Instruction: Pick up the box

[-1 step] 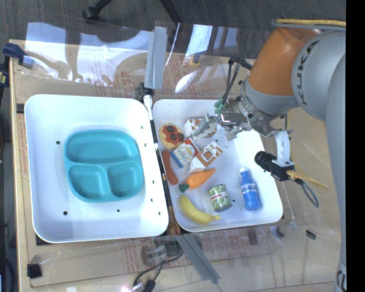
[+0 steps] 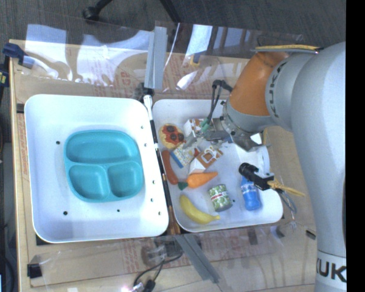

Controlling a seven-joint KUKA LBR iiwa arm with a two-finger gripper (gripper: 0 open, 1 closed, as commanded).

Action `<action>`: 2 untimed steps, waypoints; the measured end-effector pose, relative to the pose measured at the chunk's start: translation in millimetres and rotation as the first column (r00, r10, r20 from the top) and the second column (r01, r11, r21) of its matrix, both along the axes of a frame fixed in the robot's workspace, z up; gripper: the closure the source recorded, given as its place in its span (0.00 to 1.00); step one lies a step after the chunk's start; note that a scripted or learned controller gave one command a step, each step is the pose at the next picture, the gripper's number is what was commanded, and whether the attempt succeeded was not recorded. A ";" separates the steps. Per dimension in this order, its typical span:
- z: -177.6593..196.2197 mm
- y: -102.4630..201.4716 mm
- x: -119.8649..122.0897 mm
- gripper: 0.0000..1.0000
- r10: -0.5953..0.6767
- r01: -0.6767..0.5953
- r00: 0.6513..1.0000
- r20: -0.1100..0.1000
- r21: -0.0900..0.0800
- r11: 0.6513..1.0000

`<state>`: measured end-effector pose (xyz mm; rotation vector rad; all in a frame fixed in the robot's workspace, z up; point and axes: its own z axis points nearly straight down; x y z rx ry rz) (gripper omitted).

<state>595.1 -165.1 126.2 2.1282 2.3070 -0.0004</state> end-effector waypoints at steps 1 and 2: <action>-27.6 -33.8 50.5 0.00 0.041 -0.041 0.999 -0.011 -0.002 0.999; -30.4 -31.1 55.7 0.00 0.014 -0.014 1.000 -0.022 -0.005 1.000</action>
